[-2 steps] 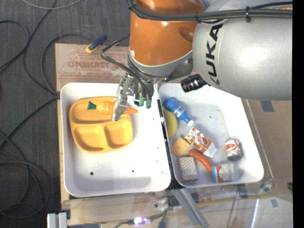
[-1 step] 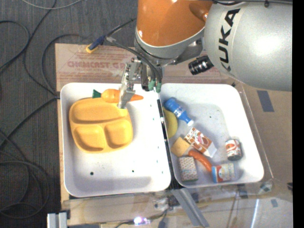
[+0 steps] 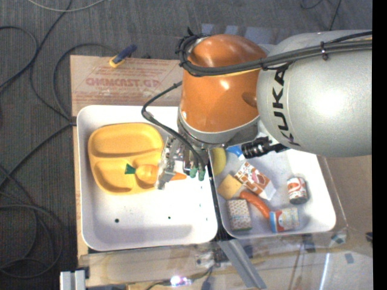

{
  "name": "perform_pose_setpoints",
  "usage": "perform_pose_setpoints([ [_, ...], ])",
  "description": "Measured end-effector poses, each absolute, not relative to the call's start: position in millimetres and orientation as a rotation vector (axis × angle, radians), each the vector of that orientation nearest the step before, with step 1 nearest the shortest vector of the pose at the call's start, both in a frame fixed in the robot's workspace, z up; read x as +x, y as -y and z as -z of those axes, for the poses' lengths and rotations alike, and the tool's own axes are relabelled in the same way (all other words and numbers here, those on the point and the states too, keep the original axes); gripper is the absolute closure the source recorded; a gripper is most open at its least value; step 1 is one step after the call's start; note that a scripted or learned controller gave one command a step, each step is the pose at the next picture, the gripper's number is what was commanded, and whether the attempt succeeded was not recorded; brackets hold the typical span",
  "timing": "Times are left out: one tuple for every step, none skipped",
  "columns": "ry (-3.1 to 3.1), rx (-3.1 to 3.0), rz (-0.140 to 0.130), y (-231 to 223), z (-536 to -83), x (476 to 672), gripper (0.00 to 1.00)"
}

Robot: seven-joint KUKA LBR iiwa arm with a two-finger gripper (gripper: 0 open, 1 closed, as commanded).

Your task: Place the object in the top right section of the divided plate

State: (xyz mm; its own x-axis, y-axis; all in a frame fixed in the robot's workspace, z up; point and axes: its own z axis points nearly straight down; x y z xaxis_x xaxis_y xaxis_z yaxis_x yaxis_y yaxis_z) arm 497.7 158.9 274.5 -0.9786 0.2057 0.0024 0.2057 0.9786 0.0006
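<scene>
Grey carpet with loose black cables lies behind the bench, and on the bench stand two shallow white bins side by side. What seems to be the task's thing, a small orange carrot-shaped toy (image 3: 177, 175), lies on the floor of the left white bin (image 3: 121, 222), just beside the right rim of the yellow divided plastic plate (image 3: 124, 153) and directly under the two-finger gripper (image 3: 175, 171). Its long axis runs roughly left to right in the picture, with one end toward the plate. Whether the toy is between the fingers I cannot tell, because the metal fingers and the green-tipped parts beside them cover most of it, and the width of the opening is also hidden. On the plate's lower right compartment there is already a small yellow rounded piece with a dark green part (image 3: 140, 173). I judge that the top right section of the plate lies up and a little to the left from the gripper, quite near, so the coming move would be short. In the right white bin (image 3: 326, 222) lie several other toys, among them a red and white can (image 3: 297, 189) and an orange-red sausage-like piece (image 3: 255, 203), well apart from the plate.
</scene>
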Motion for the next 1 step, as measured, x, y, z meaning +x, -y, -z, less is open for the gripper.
perform_pose_setpoints([
  [3.117,-0.383,0.003,-191.7,-272.1,557.6,1.00],
])
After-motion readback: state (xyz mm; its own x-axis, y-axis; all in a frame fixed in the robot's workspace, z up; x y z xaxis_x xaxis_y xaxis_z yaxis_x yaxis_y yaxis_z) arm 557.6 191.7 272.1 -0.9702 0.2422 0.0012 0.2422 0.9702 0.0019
